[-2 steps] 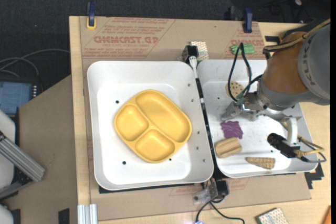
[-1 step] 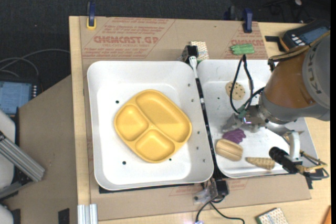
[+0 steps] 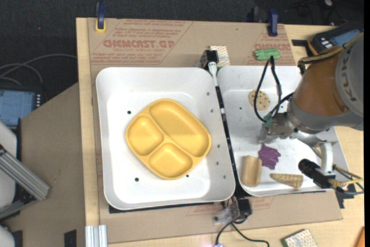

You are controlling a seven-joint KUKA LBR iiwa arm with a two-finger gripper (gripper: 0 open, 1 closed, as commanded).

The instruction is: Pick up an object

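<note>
Camera view: "CHEMCAST" on board (image 3: 139, 43).

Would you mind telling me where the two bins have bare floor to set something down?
Left bin: bare floor rings the yellow tray, widest along the top and bottom edges. Right bin: bare at the upper left, beside the cookie. Its lower half is crowded: hand, purple piece, cork, cone.
</note>
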